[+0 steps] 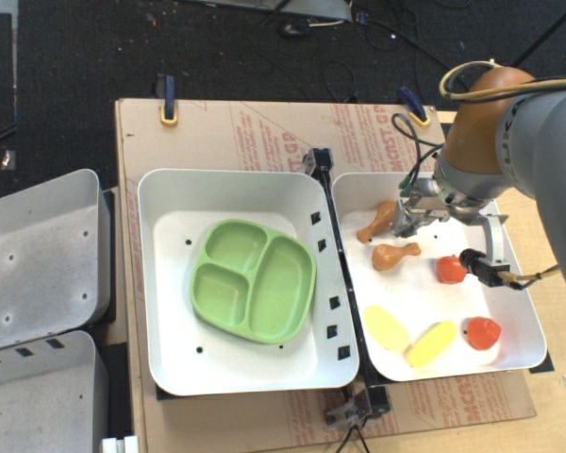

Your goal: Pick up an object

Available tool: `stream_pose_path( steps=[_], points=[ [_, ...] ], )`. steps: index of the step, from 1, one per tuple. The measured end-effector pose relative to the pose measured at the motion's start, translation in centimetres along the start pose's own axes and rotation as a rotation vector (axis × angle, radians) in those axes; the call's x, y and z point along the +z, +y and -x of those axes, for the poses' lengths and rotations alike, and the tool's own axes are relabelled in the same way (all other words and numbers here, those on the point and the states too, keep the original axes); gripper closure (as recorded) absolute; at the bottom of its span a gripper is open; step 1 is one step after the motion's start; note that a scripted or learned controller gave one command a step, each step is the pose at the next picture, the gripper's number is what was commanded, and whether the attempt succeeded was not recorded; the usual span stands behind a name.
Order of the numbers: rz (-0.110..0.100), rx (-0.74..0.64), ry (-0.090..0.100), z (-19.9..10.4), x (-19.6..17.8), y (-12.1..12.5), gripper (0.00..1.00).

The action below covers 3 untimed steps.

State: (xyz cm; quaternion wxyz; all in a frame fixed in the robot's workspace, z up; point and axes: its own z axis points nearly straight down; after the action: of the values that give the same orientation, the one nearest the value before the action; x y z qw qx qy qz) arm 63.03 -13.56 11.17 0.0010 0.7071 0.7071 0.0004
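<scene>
In the right bin (524, 347) lie two orange-brown drumstick toys, one (376, 222) nearer the back left and one (394, 253) just in front of it. A red piece (450, 270) rests mid-bin, another red piece (482, 331) near the front right. Two yellow pieces (385, 327) (430, 343) lie at the front. My gripper (412, 217) hangs low over the back of this bin, right beside the rear drumstick and just above the front one. Nothing shows between its fingers.
The left bin (160, 253) holds a green three-compartment plate (255, 279). A black divider (332, 253) runs between the bins. White lids (38, 253) lie off the bench to the left. Blue clamps (168, 99) pin the cardboard's back edge.
</scene>
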Motion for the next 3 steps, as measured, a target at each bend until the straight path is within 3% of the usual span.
stream_pose_path(
  steps=[2,3],
  points=[
    [0.004,-0.004,-0.001,-1.0,-9.9,0.8,1.0],
    [0.002,-0.004,0.0,-1.0,-12.5,0.9,1.0]
  ],
)
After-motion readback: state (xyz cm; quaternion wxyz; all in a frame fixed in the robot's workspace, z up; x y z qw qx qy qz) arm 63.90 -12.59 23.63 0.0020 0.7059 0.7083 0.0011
